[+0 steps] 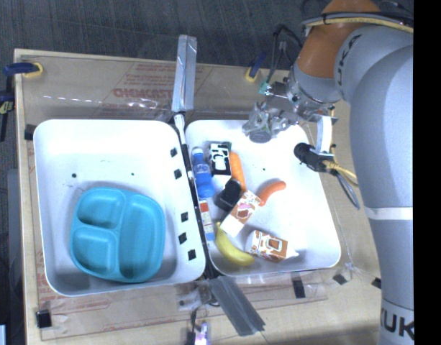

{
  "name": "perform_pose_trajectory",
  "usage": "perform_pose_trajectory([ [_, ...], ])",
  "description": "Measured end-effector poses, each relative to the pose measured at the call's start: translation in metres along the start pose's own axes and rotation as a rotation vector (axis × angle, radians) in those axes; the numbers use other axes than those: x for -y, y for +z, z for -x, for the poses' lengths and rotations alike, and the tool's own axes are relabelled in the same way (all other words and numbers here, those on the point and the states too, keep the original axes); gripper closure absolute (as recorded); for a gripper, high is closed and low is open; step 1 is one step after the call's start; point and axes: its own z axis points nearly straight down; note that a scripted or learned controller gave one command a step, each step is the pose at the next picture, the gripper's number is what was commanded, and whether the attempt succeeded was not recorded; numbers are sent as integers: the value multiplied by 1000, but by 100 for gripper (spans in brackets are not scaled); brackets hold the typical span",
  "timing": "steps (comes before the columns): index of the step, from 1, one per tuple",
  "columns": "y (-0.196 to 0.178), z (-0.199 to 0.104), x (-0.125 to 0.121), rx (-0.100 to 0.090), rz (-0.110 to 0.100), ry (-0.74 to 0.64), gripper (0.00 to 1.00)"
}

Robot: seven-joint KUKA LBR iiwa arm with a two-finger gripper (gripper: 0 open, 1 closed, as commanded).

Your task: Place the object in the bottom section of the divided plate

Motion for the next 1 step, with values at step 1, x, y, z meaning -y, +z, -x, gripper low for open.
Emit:
perform_pose_trajectory([
  [1,20,-77,11,1,1,-57,100],
])
